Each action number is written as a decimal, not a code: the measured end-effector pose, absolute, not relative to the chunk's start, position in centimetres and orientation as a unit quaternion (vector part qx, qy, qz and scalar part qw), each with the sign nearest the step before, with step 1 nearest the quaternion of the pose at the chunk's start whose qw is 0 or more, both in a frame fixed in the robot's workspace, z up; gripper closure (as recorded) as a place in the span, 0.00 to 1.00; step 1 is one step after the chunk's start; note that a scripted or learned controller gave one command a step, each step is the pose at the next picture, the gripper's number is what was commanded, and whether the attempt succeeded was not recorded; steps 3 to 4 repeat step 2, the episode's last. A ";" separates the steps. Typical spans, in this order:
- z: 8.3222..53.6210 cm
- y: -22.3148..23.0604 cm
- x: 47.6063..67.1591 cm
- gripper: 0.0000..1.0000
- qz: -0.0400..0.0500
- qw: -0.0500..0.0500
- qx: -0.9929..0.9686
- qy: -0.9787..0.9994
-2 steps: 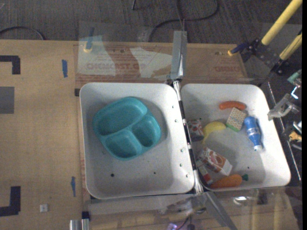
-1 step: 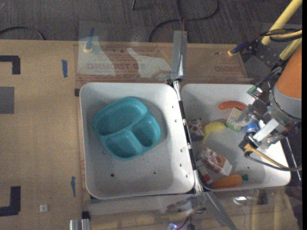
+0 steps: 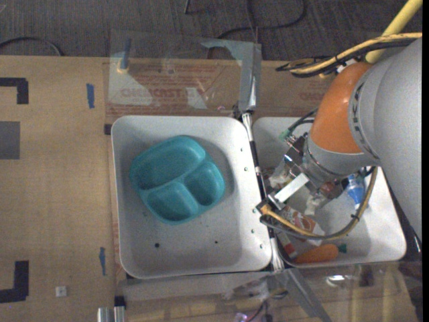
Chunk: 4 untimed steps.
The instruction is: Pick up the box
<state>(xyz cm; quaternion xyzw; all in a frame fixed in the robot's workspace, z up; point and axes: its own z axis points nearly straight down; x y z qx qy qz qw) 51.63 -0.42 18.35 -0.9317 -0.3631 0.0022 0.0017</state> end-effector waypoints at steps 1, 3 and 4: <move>26.1 -15.0 47.9 0.00 0.001 0.000 -0.933 -0.361; 15.1 -9.1 48.8 0.00 0.003 0.003 -0.973 -0.230; 15.1 -9.1 48.8 0.00 0.003 0.003 -0.973 -0.230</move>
